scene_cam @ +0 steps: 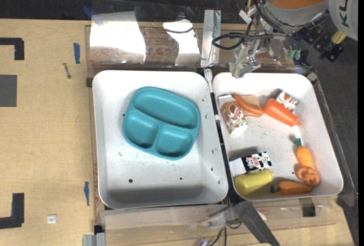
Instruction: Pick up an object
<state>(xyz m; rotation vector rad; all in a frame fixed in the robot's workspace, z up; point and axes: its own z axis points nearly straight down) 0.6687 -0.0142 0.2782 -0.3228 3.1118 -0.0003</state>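
One arm: gripper (245, 66) above right bin's (327, 125) far rim, finger state indiscernible.
Left bin (108, 125): teal divided plate (161, 122).
Right bin: toy carrots (280, 113), yellow block (253, 182).

You have two bins side by side: the left bin (108, 182) holds a divided tray (161, 122) lying in its upper middle. In the right bin (327, 125), a small packet (234, 116) lies at the upper left, with a carrot-shaped toy (280, 112) just to its right. Along the bin's lower edge sit a small box (257, 162), a rounded block (253, 182) below it, and a lumpy piece (305, 166) at lower right. The gripper (243, 65) hangs above the right bin's upper left corner.
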